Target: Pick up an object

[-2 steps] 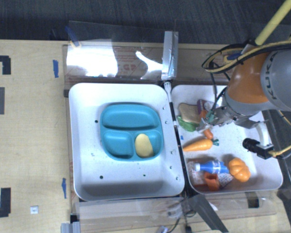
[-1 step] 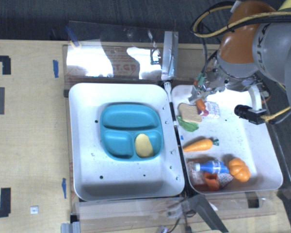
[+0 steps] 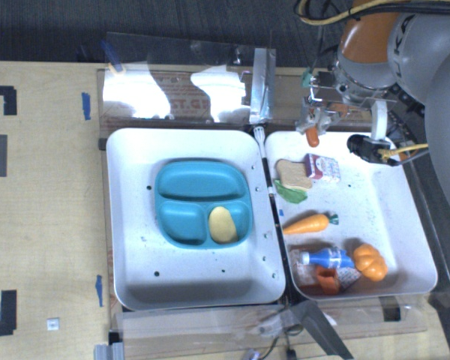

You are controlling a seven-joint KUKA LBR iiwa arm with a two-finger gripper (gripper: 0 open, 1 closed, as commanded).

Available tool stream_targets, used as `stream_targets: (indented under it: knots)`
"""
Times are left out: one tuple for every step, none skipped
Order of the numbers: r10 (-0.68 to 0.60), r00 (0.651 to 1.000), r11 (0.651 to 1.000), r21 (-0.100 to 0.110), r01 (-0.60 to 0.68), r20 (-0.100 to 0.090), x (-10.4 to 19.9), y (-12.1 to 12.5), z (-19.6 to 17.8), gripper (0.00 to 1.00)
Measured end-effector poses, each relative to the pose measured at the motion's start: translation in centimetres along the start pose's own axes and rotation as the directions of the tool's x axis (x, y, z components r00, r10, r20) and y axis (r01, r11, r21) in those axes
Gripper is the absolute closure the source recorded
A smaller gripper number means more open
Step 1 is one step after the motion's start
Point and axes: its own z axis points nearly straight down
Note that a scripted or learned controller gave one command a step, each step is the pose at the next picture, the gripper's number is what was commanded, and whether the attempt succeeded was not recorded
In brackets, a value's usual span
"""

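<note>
A: Where does the gripper (image 3: pixel 313 130) stand?
B: It hangs at the far left corner of the right bin (image 3: pixel 405 223), under the grey arm (image 3: pixel 405 51) with its orange band. A small orange-red piece (image 3: pixel 312 136) shows at its tip; whether the claw is spread or pressed together on it cannot be told.

A: What lies in the right bin?
B: Near the far left corner, a slice of bread (image 3: pixel 292 173) touches a small pink-and-white packet (image 3: pixel 322 168), and a green leaf piece (image 3: pixel 289 193) lies just beside the bread against the left wall. A carrot (image 3: pixel 308 223) lies across the middle, by the left wall. Along the near edge sit a blue-and-white bottle (image 3: pixel 324 259), a small red item (image 3: pixel 326 279) and an orange pumpkin-like fruit (image 3: pixel 369 262), close together.

A: And the left bin?
B: The left bin (image 3: pixel 127 223) carries a blue divided tray (image 3: pixel 195 201) at its centre. A yellow lemon-like fruit (image 3: pixel 223 224) rests in the tray's near right compartment.
</note>
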Motion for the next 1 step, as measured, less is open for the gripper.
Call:
stream_targets:
  knots:
    - [-0.155, 0.988, 0.988, -0.001, 0.155, 0.001, 2.57, -1.05, -3.88, 1.00]
